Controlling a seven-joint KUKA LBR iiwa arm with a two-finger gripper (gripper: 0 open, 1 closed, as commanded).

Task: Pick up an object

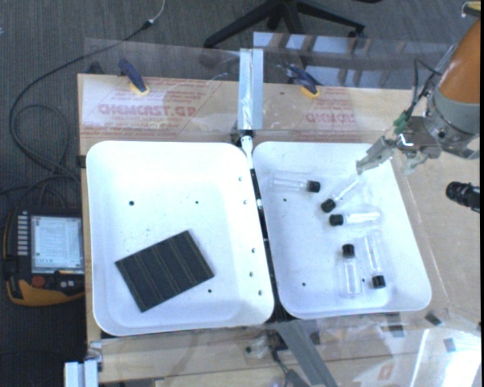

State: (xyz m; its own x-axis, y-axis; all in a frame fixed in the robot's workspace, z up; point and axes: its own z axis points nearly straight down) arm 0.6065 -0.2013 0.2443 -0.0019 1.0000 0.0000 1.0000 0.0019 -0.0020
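You are looking at five small clear vials with black caps, lying on their sides in the right bin [403,293]: one [297,184] near the upper left, two [343,193] [356,216] in the middle, and two [348,270] [374,260] toward the lower right. They are lying scattered and mostly apart, which is leaving room (in my judgement) for a clean approach on any of them. The end effector [387,147] is hovering over the bin's upper right corner, its fingers looking spread and holding nothing, nearest the middle vials. The arm [460,87] is reaching in from the right. In the left bin [105,216] a dark ribbed pad [164,269] is lying flat, tilted, toward the lower edge. Both bins are sitting side by side on the worktop [93,111].
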